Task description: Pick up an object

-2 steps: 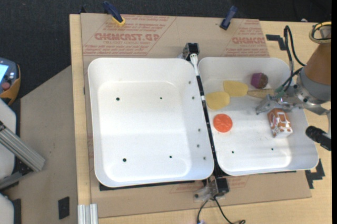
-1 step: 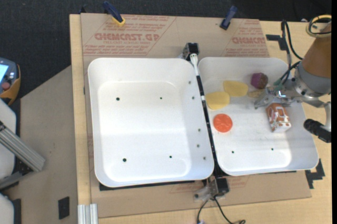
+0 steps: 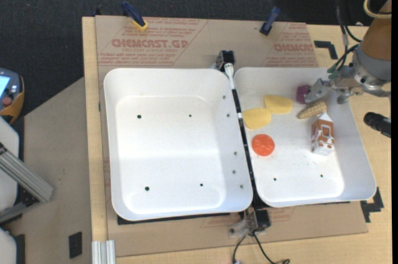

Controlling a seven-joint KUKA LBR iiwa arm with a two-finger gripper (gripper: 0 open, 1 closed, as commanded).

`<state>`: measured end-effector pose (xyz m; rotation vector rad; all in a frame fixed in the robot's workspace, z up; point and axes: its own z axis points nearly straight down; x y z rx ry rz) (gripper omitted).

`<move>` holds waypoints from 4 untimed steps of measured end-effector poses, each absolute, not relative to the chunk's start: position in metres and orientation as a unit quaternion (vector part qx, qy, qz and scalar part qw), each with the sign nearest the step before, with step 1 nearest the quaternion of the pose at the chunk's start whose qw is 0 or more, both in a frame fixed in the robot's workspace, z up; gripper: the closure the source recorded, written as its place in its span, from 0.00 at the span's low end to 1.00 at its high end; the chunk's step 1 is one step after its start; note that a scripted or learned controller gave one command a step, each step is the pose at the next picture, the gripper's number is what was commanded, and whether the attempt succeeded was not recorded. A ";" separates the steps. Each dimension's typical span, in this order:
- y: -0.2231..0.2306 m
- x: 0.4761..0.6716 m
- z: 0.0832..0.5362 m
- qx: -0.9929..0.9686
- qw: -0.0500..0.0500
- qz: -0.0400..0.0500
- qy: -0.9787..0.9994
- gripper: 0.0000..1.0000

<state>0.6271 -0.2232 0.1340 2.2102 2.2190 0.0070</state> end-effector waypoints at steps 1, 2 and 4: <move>-0.184 0.629 0.084 0.706 -0.002 -0.001 0.708 0.00; -0.218 0.638 0.086 0.707 -0.002 0.002 0.707 0.00; -0.168 0.667 0.085 0.707 0.002 0.000 0.707 0.00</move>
